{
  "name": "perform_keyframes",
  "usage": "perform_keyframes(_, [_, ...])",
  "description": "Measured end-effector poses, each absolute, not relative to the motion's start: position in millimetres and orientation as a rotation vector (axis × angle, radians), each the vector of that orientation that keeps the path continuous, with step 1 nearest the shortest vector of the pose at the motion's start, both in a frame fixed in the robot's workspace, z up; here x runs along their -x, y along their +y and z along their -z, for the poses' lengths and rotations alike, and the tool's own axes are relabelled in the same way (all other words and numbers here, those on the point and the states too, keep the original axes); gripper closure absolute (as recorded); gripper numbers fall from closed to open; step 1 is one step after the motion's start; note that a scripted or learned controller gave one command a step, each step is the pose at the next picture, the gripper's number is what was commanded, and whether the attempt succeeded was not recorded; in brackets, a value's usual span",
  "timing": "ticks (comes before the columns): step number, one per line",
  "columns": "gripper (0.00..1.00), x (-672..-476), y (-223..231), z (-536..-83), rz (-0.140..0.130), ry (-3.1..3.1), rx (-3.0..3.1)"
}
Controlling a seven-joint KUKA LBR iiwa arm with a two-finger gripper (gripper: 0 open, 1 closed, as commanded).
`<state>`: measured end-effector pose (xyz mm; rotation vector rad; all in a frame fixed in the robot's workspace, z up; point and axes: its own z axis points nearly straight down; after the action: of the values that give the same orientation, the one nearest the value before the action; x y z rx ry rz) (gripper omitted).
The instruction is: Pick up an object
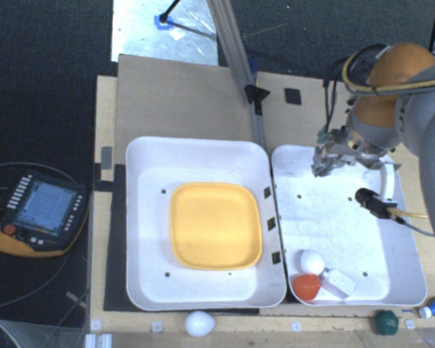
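A yellow square plate (216,225) lies in the middle of the left bin (148,165). In the right bin (333,213), at its near left corner, sit a white ball (312,262), a red-orange ball (307,287) and a small white block (337,282) beside them. My gripper (323,167) hangs over the far left part of the right bin, well away from those objects. I see nothing between its fingers.
A white egg-shaped object (199,323) lies on the bench in front of the left bin. A dark green ball (385,322) rests off the right bin's near right corner. A teach pendant (35,213) sits on the floor at the left.
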<state>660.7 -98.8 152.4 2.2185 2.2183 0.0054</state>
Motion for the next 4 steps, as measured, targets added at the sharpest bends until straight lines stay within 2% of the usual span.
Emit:
perform_keyframes(1, [1.0,-662.1,-99.5,-195.3,-0.005,2.219,-2.218])
perform_keyframes(2, [1.0,-661.1,-93.6,-257.1,-0.007,2.219,-2.216])
perform_keyframes(4, [1.0,-675.0,14.5,-252.4,-0.002,2.227,-2.217])
